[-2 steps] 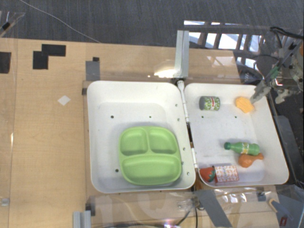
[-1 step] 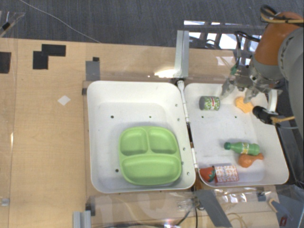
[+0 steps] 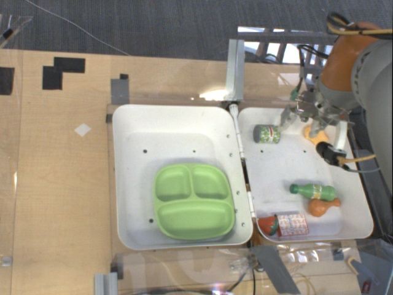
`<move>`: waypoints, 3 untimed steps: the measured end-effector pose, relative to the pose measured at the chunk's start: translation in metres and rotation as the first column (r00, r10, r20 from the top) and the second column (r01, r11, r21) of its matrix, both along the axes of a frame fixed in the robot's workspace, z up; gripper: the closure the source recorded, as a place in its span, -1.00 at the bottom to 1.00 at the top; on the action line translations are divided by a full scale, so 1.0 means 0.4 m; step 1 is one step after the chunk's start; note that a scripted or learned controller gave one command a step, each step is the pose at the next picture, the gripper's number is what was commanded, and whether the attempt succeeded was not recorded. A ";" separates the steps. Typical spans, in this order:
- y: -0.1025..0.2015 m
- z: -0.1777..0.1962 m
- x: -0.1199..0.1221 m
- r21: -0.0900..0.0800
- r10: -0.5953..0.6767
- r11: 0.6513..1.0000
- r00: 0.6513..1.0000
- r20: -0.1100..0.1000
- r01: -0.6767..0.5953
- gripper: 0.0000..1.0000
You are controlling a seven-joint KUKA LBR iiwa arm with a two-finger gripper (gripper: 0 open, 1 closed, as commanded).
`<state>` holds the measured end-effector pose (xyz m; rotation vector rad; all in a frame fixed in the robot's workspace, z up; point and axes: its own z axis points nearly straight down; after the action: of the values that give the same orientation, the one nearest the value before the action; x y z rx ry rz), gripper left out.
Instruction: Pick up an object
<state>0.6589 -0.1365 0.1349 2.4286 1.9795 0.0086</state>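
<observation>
Your end effector [image 3: 302, 119] hangs open and grips nothing, over the right bin's [image 3: 276, 165] far edge, with the green can [image 3: 268, 134] just beside it.

— What sits on the bench [image 3: 55, 183]?

— 2 bins side by side. The left bin [image 3: 132, 128] holds 1 divided plate [image 3: 194, 200], toward its near edge.

— And the right bin [image 3: 276, 171]?

— A can [image 3: 267, 134] lies near its far left corner. A bottle [image 3: 314, 192] lies toward the near right corner, touching a round fruit [image 3: 320, 207] just in front of it. A small packet [image 3: 290, 224] rests at the near edge, beside a bowl [image 3: 266, 226] at the near left corner.
</observation>
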 end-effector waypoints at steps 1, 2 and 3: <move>0.121 -0.116 -0.003 0.006 -0.268 0.963 0.963 0.000 0.268 -1.00; 0.042 -0.112 -0.078 0.001 0.034 0.999 0.999 0.002 -0.034 -1.00; -0.137 -0.109 -0.269 -0.004 0.112 0.994 0.994 0.004 -0.112 -1.00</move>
<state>0.5513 -0.1914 0.0914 2.3095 2.1091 0.0103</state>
